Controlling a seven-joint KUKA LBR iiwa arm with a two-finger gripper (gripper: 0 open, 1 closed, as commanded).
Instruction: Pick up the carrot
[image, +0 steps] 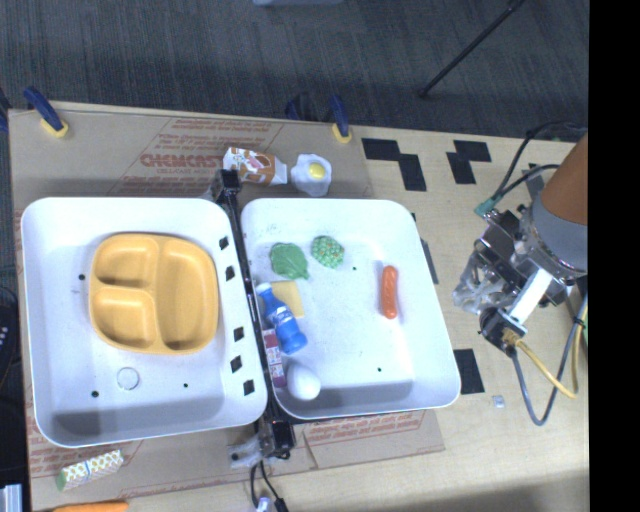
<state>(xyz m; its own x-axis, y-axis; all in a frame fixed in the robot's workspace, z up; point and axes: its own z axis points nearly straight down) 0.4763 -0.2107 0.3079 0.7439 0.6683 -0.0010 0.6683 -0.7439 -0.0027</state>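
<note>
Inside smooth white bin (425, 340), stubby orange carrot (388, 291)

Dark grey carpeted floor (200, 50) is showing along the top, with a thin black rod (470, 50) slanting across it at upper right. A light wood bench (480, 450) is sitting under flattened printed cardboard (200, 150), held by blue clamps (45, 110) at the far edge, and black square markers (390, 155) are lying on the bench surface right of the cardboard. Lighting is looking even and diffuse, casting only soft shadows.
</note>
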